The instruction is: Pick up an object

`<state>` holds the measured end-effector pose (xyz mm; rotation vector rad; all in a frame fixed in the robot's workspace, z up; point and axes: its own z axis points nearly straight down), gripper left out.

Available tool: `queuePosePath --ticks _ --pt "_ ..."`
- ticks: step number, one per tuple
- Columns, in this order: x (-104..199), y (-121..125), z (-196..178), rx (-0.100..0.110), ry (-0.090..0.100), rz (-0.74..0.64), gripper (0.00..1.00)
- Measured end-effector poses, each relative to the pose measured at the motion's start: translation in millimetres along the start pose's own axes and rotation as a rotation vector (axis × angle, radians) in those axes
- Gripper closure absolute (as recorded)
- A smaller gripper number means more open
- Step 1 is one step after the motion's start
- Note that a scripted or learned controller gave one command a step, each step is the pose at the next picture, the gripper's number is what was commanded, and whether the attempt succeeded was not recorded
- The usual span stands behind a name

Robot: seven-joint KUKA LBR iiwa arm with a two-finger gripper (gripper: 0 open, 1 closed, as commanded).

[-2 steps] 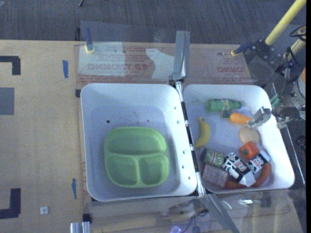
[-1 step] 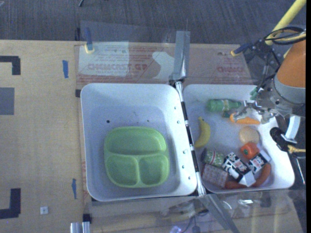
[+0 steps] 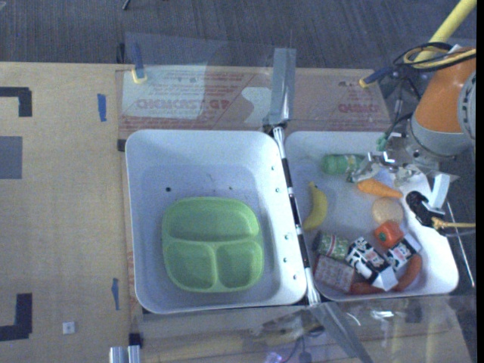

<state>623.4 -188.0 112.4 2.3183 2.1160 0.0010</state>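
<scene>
While the grey arm with its orange band leans in from the right, its two-finger gripper hangs over the far part of the right-hand shallow white bin, and from where I stand I cannot tell how it is set, wide or narrow, because the metal there is a small bright tangle. Nothing seems to be held. Just below and a touch left of the gripper lies a small orange carrot-shaped toy, its long axis running roughly across the bin, left to right. A green plastic bottle lies on its side just left of the gripper, also pointing crosswise. I judge one of these two to be the likely target, the carrot being nearer. Further off sit a yellow toy banana against the left wall and a heap of small packets and a red toy at the near end. The left-hand white bin carries a green divided plate.
</scene>
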Motion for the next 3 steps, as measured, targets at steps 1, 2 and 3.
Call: queuePosePath --ticks 1,2,3 --pt "-10.0 -9.2 26.4 0.002 0.002 -0.008 0.00" --pt "-9.5 -7.9 15.2 -0.002 0.001 -0.009 1.00" --pt "36.4 -31.7 -112.7 0.002 0.000 0.165 1.00"
